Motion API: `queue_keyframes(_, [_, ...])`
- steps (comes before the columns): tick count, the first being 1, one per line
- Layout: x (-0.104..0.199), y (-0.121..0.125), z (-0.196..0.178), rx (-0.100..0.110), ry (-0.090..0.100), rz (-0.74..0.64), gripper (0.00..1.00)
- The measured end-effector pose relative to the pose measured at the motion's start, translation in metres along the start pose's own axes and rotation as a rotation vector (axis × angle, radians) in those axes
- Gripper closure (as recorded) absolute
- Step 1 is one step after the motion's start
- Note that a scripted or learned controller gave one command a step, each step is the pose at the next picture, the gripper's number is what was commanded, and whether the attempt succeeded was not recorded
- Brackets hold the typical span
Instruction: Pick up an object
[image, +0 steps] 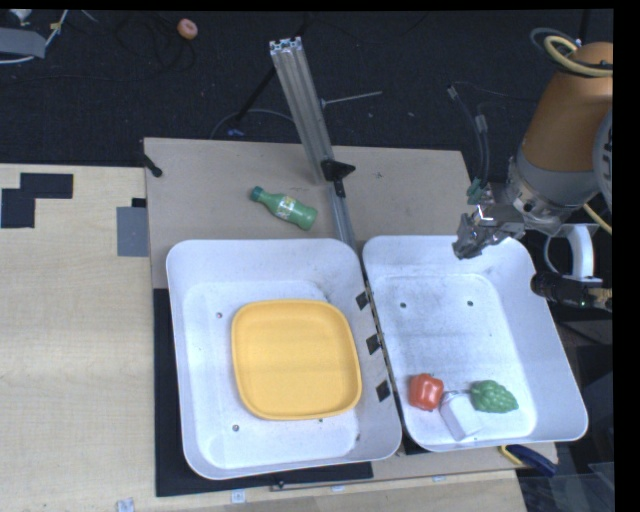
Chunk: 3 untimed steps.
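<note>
Candidates sit in the right bin's (560, 330) near corner: red pepper (426, 391), white block (459, 417) just beside it, green lump (493, 397) touching the block. Pepper looks light, smooth, probably rigid plastic, so it may slip; grip across its middle. Tight cluster, the block could get knocked. Left bin (190, 300) holds a yellow plate (296, 358); green bottle (285, 207) lies on the surface behind. Claw (474, 238) hovers at the right bin's far rim, well apart from the cluster, carrying nothing; opening can't be judged.

Even, fairly bright light falls on the counter (420, 190) and white bins (195, 270); the floor toward twelve o'clock stays dark. Shadows are faint, focus slightly soft, no strong glare.
</note>
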<state>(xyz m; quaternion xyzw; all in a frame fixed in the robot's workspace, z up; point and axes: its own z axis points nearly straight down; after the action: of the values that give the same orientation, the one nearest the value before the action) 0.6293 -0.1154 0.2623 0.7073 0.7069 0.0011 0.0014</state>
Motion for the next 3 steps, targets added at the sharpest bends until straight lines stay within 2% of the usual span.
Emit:
queue_keyframes(1, [-0.001,0.0,-0.021,0.002,0.0,0.0,1.0])
queue_keyframes(2, [0.048,-0.017,-0.002,0.005,0.001,-0.003,1.0])
queue_keyframes(3, [0.089,-0.021,0.009,0.005,0.001,-0.003,1.0])
